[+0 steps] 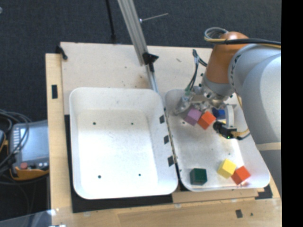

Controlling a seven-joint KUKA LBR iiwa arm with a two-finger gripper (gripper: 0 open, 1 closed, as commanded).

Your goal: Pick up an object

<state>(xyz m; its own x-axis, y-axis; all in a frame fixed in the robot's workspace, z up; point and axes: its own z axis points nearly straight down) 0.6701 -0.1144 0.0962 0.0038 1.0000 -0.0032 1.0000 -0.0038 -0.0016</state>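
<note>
Wooden counter (109,65) under two white bins. Right bin (215,148): end effector (195,104) low at far end, grip state impossible to tell, beside purple block (192,116) touching orange block (206,120). Near rim: green block (198,176), yellow block (227,168), orange-red block (241,174).

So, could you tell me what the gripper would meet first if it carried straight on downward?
Probably the purple block just under the gripper, beside the orange block; depth is unclear.

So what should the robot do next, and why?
Probably lower a little toward the purple block and orange block. The tool hangs right over them at the far end of the right bin, and nothing visibly sits between its parts.
</note>
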